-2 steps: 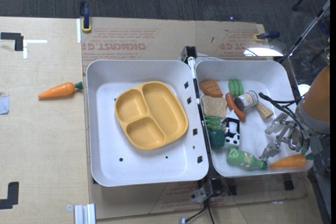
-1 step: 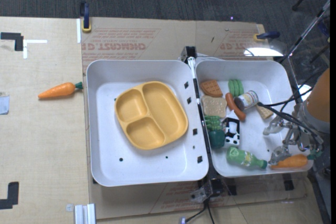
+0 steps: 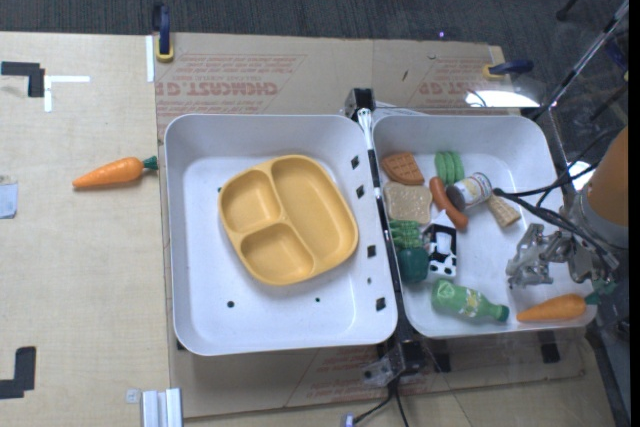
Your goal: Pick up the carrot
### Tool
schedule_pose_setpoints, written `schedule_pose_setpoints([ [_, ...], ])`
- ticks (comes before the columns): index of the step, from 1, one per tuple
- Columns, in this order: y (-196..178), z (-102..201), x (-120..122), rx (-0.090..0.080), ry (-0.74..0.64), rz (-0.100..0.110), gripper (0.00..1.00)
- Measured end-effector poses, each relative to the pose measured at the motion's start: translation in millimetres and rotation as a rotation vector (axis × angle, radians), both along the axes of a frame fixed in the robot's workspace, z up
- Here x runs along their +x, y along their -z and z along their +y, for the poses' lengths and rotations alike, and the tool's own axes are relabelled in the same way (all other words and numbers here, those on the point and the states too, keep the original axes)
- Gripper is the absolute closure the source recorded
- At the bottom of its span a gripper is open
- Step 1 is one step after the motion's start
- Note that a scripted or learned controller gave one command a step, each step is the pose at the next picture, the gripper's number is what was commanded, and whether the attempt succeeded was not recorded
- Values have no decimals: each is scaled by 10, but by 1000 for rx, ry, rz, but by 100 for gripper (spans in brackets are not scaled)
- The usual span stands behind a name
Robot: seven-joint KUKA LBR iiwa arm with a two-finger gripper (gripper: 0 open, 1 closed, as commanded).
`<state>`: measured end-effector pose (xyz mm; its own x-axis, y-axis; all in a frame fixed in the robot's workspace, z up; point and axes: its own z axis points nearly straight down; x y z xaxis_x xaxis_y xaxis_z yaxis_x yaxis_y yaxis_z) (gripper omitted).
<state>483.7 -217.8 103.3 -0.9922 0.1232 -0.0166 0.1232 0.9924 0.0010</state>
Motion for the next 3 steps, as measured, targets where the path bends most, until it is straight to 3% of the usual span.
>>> schedule_pose_setpoints([
  [1, 1, 1, 0, 0, -2, 0, 0],
  [2, 114, -36, -48, 4, 336, 14, 0],
  [3, 106, -34, -38, 1, -7, 11, 0],
])
